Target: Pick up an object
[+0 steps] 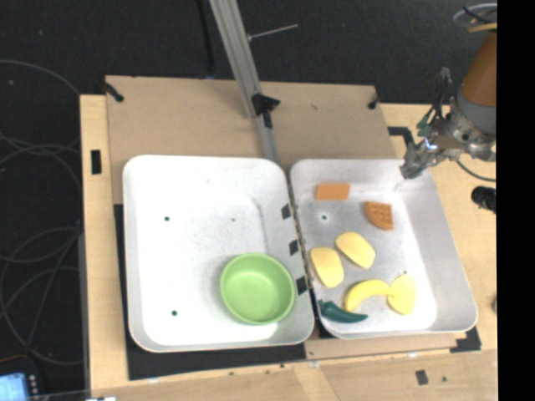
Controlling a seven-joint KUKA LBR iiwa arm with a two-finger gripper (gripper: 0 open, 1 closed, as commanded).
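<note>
My gripper (412,170) hangs over the far right corner of the right bin (443,249), at the end of the arm reaching in from the right. Nothing shows between its tips. In that bin lie an orange block (333,192), a brown waffle-like piece (379,215), two yellow oval pieces (355,249) (327,266), a banana (366,294), a yellow lemon-like piece (402,294) and a small green pepper (342,312). The brown piece is the nearest to the gripper, below and left of it.
The left bin (184,199) holds a green bowl (257,287) at its front right. A slanted metal pole (241,57) stands behind the bins. Cables lie on the dark floor at the left.
</note>
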